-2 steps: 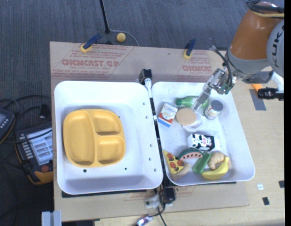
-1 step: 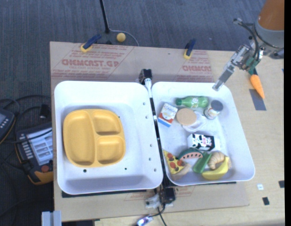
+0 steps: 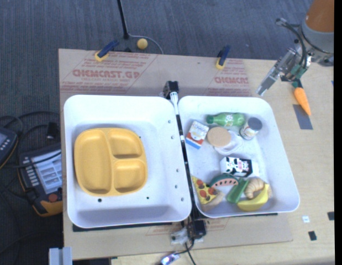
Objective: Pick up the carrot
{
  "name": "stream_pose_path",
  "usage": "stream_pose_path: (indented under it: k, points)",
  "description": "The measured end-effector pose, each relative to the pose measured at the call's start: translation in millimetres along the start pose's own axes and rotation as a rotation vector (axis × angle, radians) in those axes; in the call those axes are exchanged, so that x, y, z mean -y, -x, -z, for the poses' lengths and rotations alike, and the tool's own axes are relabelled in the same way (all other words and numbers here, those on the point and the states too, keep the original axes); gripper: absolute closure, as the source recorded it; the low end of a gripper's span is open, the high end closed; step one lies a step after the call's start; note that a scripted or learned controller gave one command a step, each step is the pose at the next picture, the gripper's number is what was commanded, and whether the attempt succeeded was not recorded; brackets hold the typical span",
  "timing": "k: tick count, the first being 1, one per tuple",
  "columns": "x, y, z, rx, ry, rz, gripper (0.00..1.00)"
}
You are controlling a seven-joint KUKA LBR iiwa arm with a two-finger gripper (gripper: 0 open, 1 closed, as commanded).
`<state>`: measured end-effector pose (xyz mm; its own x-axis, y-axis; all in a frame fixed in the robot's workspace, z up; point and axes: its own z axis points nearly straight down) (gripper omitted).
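Observation:
The carrot (image 3: 301,99), orange with a small green top, is at the far right, outside the right bin (image 3: 281,148) and over the bare bench. Its green top lies right against the lower end of my gripper (image 3: 283,79), which hangs above the bench just beyond the right bin's far right corner. The view does not settle whether the carrot hangs from the gripper or rests on the bench. The arm's orange band (image 3: 321,7) is in the top right corner.
The right bin holds a green bottle (image 3: 226,118), a small can (image 3: 251,128), a carton (image 3: 196,133), a pizza slice (image 3: 204,190), a banana (image 3: 253,195) and other toy food. A yellow divided plate (image 3: 109,160) lies in the left bin (image 3: 82,109). Clamps (image 3: 221,57) sit at the board's far edge.

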<state>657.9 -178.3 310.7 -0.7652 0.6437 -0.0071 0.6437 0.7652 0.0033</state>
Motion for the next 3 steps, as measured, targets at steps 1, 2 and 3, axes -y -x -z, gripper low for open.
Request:
stream_pose_path:
  k: [1, 2, 3]
  points:
    - [-59.7, -54.0, -45.0, -0.006, -0.004, -0.331, 1.0]
    - [1.1, -10.7, 59.9, -0.002, -0.003, -0.074, 1.0]
    - [-2.9, -44.1, -168.3, -0.009, -0.005, -0.142, 1.0]
